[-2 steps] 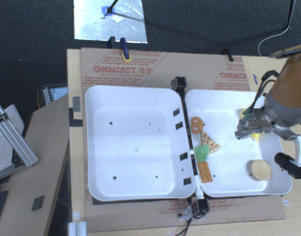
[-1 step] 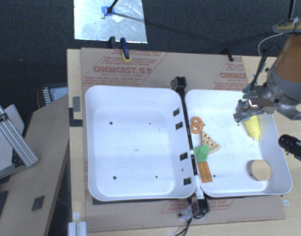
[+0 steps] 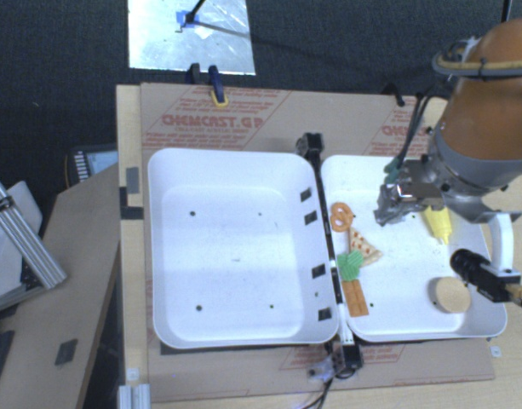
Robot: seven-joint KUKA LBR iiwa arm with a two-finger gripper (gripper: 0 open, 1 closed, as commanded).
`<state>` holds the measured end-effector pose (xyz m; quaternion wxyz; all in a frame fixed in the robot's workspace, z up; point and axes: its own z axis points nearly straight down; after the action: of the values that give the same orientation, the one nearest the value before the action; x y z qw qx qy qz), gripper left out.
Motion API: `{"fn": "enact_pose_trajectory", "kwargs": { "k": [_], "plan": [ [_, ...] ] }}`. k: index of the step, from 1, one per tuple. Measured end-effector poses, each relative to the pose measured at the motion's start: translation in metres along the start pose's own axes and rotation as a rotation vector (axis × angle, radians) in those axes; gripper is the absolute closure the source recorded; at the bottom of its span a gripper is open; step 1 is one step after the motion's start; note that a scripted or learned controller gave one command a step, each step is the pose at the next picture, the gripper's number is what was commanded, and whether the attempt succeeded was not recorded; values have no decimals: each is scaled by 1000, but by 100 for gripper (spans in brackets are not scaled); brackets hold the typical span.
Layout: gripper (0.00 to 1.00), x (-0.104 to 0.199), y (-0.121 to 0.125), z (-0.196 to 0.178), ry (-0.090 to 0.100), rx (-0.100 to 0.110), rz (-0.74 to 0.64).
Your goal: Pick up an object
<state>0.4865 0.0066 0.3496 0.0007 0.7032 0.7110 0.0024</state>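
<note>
**Gripper over the right bin, toys spread around it**

The gripper (image 3: pixel 395 203) hangs over the upper middle of the right bin (image 3: pixel 405 313), at the end of the grey and orange arm (image 3: pixel 486 100) that reaches in from the view's right. From this slant I cannot tell how far the gripper is parted, and nothing can be seen held in it.

All the loose things lie in the right bin. Nearest, toward the view's left of the gripper and a little lower, is an orange pretzel (image 3: pixel 341 216). It lies close to the wall between the bins and apart from the gripper. Below the pretzel, further down and left of the gripper, lies a pizza slice (image 3: pixel 364 248) with a green leafy piece (image 3: pixel 350 266) touching its lower left edge. A brown waffled bar (image 3: pixel 355 297) lies just under the green piece, the farthest of that row from the gripper. On the other side, just right of the gripper and partly under the arm, lies a yellow piece (image 3: pixel 438 223). A tan round disc (image 3: pixel 448 296) sits well below and to the right of the gripper, near the bin's lower right corner.

The left bin (image 3: pixel 235 254) lies well to the left of the gripper. Both bins rest on a cardboard sheet (image 3: pixel 243 113) with red print, on the table (image 3: pixel 77 245). Far up and left of the gripper, a shiny square sheet (image 3: pixel 191 24) lies on the dark floor covering.
</note>
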Motion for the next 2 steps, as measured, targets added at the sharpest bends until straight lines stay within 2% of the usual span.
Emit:
{"fn": "enact_pose_trajectory", "kwargs": {
  "k": [1,2],
  "plan": [
    [100,33,2,-117,0,-11,3],
    [100,110,1,-40,-1,6,2]
  ]
}}
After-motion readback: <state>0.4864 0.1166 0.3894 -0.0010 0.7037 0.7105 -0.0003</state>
